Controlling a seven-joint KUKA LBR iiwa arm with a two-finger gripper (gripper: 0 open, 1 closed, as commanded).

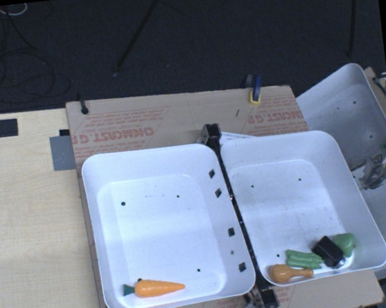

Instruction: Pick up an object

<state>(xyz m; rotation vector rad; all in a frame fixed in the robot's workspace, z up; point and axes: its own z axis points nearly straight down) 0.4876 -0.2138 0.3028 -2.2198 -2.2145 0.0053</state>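
Observation:
An orange carrot (158, 286) with a green top lies flat in the left bin (93, 218), near its front left corner. In the front right corner of the right bin (344, 166), several small items are bunched together. A long green pod (303, 258) lies beside a black block (328, 251). A rounder green piece (345, 241) sits behind the block. A tan pear-shaped piece (289, 272) rests against the front wall.
Both bins stand on a cardboard sheet (147, 124) and are joined by a black clipped seam (229, 208). A yellow and blue clamp (254, 90) sits at the cardboard's back edge. A tilted grey plate (343, 100) with cables (379, 165) stands to the right.

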